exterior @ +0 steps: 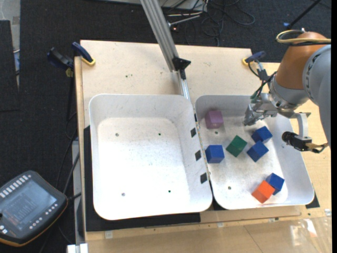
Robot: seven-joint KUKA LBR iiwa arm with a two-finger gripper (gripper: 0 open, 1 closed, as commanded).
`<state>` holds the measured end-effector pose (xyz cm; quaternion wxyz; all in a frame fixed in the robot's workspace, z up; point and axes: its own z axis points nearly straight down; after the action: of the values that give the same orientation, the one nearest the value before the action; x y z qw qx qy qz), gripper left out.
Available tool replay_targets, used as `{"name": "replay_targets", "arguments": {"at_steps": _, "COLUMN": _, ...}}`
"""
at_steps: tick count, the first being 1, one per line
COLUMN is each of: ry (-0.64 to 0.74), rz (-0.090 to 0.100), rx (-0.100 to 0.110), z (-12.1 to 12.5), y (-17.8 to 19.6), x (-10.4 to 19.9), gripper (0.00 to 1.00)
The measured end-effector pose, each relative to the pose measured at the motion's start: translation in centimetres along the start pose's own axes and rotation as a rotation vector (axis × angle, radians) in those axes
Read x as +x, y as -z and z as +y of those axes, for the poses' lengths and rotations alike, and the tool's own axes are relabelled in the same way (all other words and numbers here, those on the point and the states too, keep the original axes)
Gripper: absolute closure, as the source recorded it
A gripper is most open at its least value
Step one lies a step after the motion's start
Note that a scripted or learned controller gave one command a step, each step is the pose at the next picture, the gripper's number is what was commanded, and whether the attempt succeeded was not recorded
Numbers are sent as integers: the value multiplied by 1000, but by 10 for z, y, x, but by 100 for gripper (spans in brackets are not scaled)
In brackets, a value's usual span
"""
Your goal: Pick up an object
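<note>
Hand (251, 117) of mine hovers over the right bin (295, 186), just beyond a blue cube (261, 135); I cannot tell its state.

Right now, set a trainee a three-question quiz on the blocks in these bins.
1. True or false: the pink block lies in the left bin.
2. How many blue blocks lie in the right bin?
3. Which block touches the orange block? A green B pink C blue

Key
1. False; it lies in the right bin.
2. Four.
3. C; the blue block at the near right. The green block sits apart, mid-bin, and the hand hovers near the far blue blocks.
</note>
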<state>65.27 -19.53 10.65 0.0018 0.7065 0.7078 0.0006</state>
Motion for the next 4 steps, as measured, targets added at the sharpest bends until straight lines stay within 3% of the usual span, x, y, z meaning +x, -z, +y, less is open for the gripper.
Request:
{"name": "replay_targets", "arguments": {"at_steps": 3, "ry": 1, "rz": -1, "rx": -5, "z": 9, "y": 153, "x": 2, "gripper": 100}}
{"name": "replay_targets", "arguments": {"at_steps": 4, "ry": 4, "rz": 3, "rx": 4, "z": -7, "y": 140, "x": 48, "gripper": 100}}
